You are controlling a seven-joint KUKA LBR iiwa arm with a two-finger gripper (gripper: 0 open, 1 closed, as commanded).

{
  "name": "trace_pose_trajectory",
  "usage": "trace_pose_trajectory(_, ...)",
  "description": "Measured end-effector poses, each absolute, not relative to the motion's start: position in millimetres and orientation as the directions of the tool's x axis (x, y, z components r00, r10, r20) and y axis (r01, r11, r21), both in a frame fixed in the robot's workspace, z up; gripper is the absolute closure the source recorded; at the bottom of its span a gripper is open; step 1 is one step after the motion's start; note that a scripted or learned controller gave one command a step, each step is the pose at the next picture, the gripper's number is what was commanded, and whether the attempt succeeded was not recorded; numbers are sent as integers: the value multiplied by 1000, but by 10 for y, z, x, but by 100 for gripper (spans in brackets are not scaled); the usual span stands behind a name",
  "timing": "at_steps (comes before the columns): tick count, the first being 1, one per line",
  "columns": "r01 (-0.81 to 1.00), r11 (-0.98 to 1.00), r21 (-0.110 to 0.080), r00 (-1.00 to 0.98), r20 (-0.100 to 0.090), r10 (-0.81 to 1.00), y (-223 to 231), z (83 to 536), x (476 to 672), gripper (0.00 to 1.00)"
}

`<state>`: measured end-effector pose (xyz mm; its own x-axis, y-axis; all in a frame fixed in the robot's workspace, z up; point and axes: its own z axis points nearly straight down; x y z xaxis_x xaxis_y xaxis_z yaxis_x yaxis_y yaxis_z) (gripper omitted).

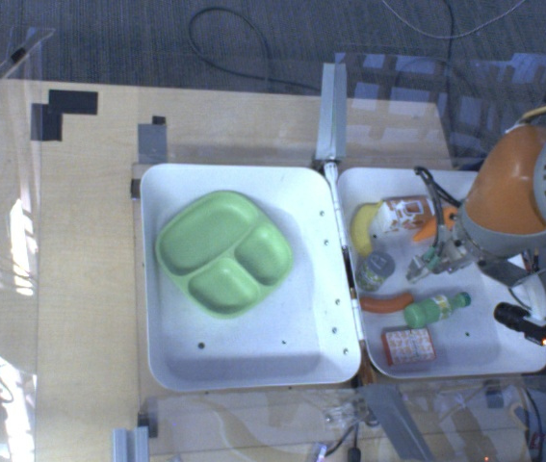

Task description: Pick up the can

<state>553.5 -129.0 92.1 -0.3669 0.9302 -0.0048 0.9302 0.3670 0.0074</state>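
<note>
1. The can (376,269) lay in the right bin (513,352), near that bin's left wall, just below a yellow banana-like toy (363,227) and just above an orange carrot-shaped piece (386,303).
2. It appeared to be a small, dull metal can seen partly end-on — whether it stood upright or lay tilted could not be told from this slant.
3. The hand (433,258) hung over the middle of the same bin, near the can but apart from it, to its right. Whether it was open or closed could not be told; nothing was visibly held in it.
4. Judged as a handler: a can is stiff and will not crush under a firm pinch, probably light if empty, but its smooth round wall is slippery. The best hold would be across the curved side at mid-height.
5. Crowding was the risk — a green bottle (437,308) and a white packet (406,214) sat close by.
6. The left bin (301,345) held a green divided plate (224,252).
</note>
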Motion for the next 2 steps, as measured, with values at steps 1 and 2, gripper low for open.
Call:
trace_pose_trajectory(1, 958, 288, 7, -288, -3, 958, -1486, 1026, 5717, 100)
trace_pose_trajectory(2, 977, 212, 6, -212, -3, 977, -2052, 918, 6208, 100)
